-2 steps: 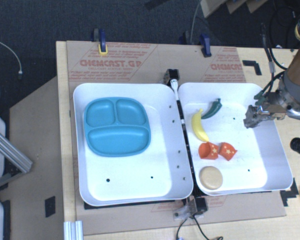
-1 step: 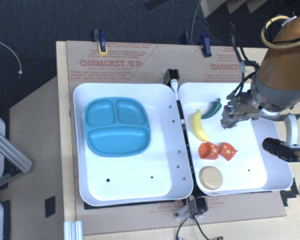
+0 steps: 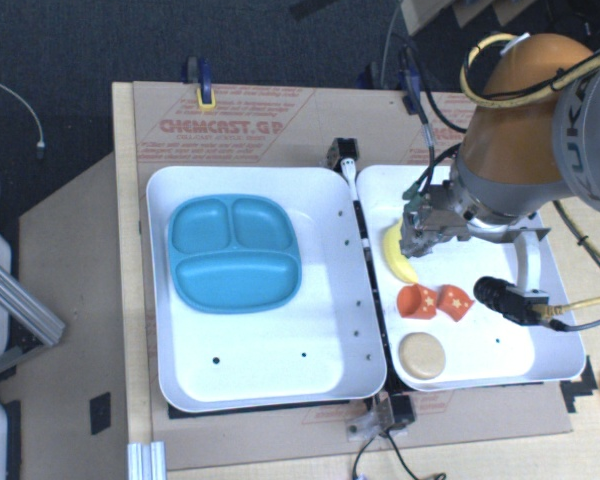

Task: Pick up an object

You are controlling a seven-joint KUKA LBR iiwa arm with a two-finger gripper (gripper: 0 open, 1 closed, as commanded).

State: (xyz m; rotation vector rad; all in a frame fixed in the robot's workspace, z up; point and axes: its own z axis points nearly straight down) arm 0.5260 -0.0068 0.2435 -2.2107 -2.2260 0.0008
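Dark carpet surrounds the desk (image 3: 280,118), which bears two white bins. A blue divided plate (image 3: 236,252) lies in the left bin (image 3: 260,368). In the right bin (image 3: 500,363), the hand (image 3: 420,236) hangs low just beside the banana (image 3: 398,256), at its upper end; whether it grips I cannot tell. Nearby below lie a red pepper (image 3: 416,302), a strawberry (image 3: 454,303) and a beige disc (image 3: 422,354).

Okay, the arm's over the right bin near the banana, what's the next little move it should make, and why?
Probably a short descent straight onto the banana. The gripper sits right beside its upper end in the right bin, and nothing shows between its fingers. The banana is closer than the two red pieces or the tan disc.
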